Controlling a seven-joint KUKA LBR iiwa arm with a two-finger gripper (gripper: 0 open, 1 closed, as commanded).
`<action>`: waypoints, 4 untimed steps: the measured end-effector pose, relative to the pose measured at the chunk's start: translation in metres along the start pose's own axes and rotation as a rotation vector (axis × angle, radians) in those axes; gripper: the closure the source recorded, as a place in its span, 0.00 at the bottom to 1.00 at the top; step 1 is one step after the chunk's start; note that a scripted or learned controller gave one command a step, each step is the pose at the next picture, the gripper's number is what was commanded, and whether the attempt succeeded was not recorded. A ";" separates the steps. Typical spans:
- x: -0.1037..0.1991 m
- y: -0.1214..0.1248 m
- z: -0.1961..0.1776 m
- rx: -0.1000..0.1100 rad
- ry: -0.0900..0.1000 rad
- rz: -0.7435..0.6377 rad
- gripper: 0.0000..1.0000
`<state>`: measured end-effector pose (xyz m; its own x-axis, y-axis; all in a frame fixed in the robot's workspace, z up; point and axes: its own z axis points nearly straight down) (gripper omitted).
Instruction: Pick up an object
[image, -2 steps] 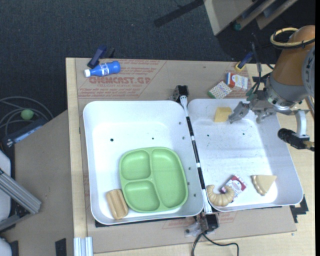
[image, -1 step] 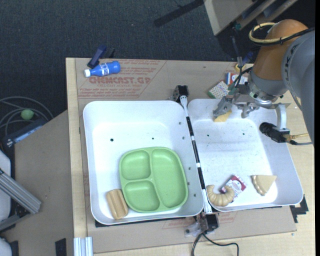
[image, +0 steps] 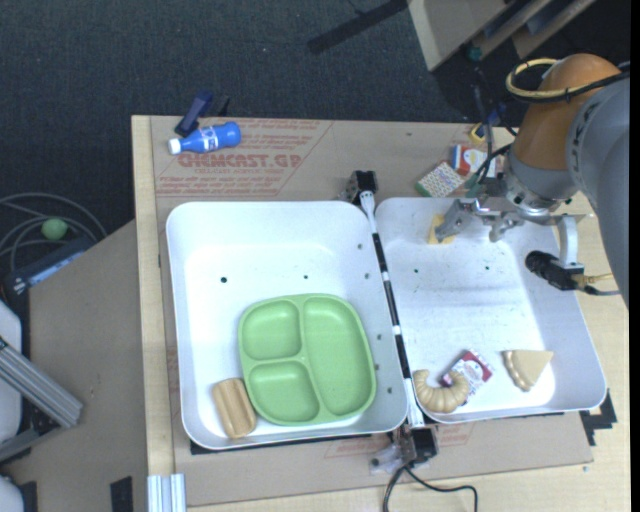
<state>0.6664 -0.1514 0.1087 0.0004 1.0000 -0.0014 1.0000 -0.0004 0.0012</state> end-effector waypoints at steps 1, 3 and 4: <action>0.012 0.000 0.024 0.003 0.002 -0.002 0.00; 0.012 0.001 0.013 0.000 0.000 -0.002 0.00; -0.044 0.001 -0.010 -0.002 -0.001 0.001 0.00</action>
<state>0.6669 -0.1954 0.1192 0.0010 1.0000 -0.0021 1.0000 -0.0010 0.0029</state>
